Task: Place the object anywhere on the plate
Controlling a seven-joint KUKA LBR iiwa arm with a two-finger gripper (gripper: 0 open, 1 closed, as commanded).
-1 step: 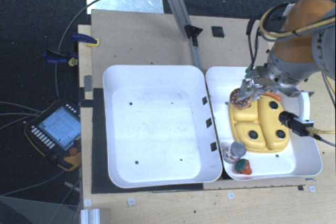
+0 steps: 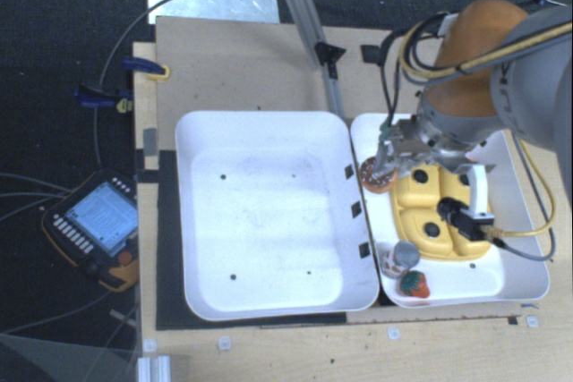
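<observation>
Orange-banded arm (image 2: 483,40) hung over right bin (image 2: 528,282). Gripper (image 2: 387,161) sat at brown ring (image 2: 378,178), just left of yellow plate (image 2: 430,215). I could not tell the jaw state. I'd confirm grip, then lift clear of the plate's rim.

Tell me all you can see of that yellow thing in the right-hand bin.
The yellow tray looks like glossy moulded plastic with rounded hollows, some marked by a dark spot. It lies flat in the right bin, slightly askew. The arm's gripper hangs over its upper left corner. A small can sits near its lower left edge.
</observation>
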